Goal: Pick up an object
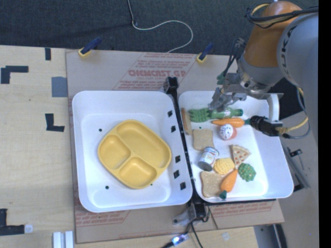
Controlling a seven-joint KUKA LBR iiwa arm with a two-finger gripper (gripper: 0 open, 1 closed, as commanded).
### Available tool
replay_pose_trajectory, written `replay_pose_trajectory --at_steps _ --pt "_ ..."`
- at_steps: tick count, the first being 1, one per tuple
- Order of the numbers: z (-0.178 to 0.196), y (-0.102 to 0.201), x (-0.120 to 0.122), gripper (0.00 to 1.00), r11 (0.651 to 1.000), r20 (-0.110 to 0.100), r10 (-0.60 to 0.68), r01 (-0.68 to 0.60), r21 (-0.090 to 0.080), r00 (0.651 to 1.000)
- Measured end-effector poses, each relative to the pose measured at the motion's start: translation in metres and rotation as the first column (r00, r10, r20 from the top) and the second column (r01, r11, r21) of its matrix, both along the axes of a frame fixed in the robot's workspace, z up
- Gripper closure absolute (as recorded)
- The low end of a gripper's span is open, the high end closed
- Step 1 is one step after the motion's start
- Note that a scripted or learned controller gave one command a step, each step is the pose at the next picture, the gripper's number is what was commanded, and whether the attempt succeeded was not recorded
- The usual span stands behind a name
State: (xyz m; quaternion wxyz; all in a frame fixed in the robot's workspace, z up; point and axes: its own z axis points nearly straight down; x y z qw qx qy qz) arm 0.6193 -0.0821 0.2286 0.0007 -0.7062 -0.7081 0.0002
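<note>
My gripper (pixel 219 104) hangs low over the back of the right bin (pixel 283 175), just above the right end of a green toy vegetable (pixel 200 114). Nothing visibly hangs from it. An orange carrot (pixel 228 122) lies right below the gripper, with a white and red ball (pixel 226 132) beside it. Further forward lie a tan bread slice (pixel 202 138), a small tin can (pixel 208 157), a pizza wedge (pixel 239 153), a yellow corn piece (pixel 223 165), a green broccoli (pixel 246 172), a second carrot (pixel 229 181) and a toast piece (pixel 209 184).
The left bin (pixel 83 138) holds a yellow divided plate (pixel 134 153). Black clips (pixel 170 84) sit along the wall between the two bins. A white cable (pixel 165 25) loops on the dark floor behind the bench.
</note>
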Motion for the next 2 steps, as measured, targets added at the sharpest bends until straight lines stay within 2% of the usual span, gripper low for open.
replay_pose_trajectory --at_steps 1,2 --pt "-0.007 0.003 -0.007 1.00 1.000 -0.003 -0.002 0.002 -0.002 1.000" --pt "-0.015 -0.008 -0.010 1.00 1.000 -0.003 -0.003 0.003 -0.002 1.000"
